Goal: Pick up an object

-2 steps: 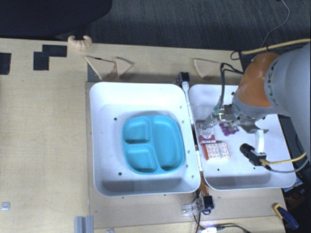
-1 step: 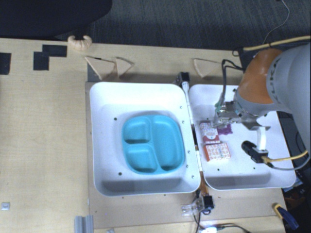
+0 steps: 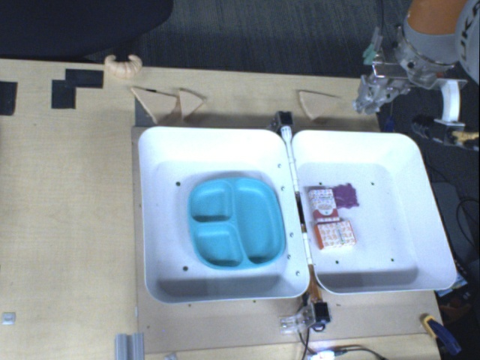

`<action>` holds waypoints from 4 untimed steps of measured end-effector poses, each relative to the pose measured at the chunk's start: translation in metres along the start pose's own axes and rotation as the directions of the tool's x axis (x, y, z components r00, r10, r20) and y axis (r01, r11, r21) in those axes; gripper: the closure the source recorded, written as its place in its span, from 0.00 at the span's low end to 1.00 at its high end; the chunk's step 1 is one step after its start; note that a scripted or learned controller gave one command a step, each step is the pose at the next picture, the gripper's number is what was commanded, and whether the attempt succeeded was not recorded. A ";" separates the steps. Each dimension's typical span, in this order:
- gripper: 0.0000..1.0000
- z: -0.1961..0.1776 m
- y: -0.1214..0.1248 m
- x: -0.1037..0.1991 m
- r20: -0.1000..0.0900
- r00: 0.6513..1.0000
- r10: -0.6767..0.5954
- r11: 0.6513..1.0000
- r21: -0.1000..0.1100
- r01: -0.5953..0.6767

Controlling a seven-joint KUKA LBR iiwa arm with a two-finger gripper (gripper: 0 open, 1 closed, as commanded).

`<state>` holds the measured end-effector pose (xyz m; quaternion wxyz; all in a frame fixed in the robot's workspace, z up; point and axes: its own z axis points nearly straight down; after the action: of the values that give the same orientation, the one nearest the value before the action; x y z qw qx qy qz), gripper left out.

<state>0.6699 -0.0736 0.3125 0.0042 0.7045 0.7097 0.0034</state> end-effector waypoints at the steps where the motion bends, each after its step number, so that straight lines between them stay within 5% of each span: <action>1: 1.00 0.143 -0.004 -0.084 0.000 1.000 0.005 1.000 0.013 -0.005; 2: 1.00 0.056 -0.001 -0.024 -0.001 1.000 0.000 1.000 0.003 0.000; 3: 1.00 0.107 -0.002 -0.012 -0.001 1.000 0.001 1.000 0.009 -0.001; 4: 0.00 0.106 -0.002 -0.012 0.000 1.000 0.001 1.000 0.008 -0.001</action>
<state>0.6692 -0.0858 0.2065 0.0014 0.7047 0.7095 0.0009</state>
